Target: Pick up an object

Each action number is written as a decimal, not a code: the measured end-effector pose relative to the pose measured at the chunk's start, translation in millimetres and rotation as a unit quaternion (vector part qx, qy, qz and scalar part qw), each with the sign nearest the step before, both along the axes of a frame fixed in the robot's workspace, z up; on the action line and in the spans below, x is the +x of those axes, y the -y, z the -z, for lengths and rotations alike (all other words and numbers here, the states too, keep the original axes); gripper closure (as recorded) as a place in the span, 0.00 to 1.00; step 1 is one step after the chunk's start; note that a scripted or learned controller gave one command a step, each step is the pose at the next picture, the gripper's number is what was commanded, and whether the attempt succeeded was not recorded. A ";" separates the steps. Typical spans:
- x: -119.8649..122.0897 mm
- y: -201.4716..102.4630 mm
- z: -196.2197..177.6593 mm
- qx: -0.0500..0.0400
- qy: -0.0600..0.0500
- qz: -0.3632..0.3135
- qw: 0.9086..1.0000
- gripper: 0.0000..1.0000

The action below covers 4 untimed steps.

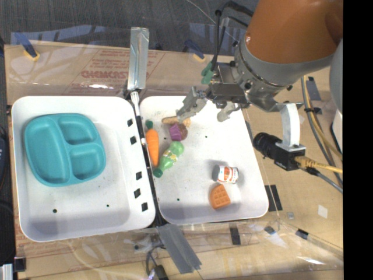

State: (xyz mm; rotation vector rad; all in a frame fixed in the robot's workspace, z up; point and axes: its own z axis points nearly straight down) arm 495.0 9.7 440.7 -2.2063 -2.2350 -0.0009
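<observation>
Reaching in from the right, the grey arm (291,34) with its orange band fills the upper right corner, its wrist over the far edge of the right bin (250,203). The counter (70,57) beneath is brown board under clear sheeting, with a strip of silver tape (139,51) running back from the gap between the two bins.

Next in size, the left bin (35,220) holds a teal divided tray (63,149), lying flat toward its left side. The right bin sits just beside it, their rims touching along the middle.

At the end of the arm, the claw (205,109) hangs over the far part of the right bin with its two fingers spread apart, one slanting down to the left and the other shorter one to its right; nothing sits between them. The left fingertip (185,113) is just above a small tan piece (169,120) near the bin's far left corner.

The loose objects all lie in the right bin. An orange carrot (152,146) runs along the left wall. Just beside it lies a green bottle-like toy (169,157), tilted, and above that a purple piece (178,132), touching or nearly touching the tan one. Well apart, toward the near right, are a small red-and-white can (226,174) on its side and an orange waffle-shaped piece (220,197) just in front of it.
</observation>
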 end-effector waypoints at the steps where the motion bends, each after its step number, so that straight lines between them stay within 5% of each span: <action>1: 0.9 1.1 -10.2 -0.001 -0.001 -0.002 1.000 1.00; 2: -18.8 37.2 65.6 -0.001 -0.004 0.004 1.000 1.00; 3: -6.9 -88.3 12.9 0.000 0.001 -0.001 1.000 1.00; 4: -18.5 -35.2 11.9 -0.001 -0.001 0.004 1.000 1.00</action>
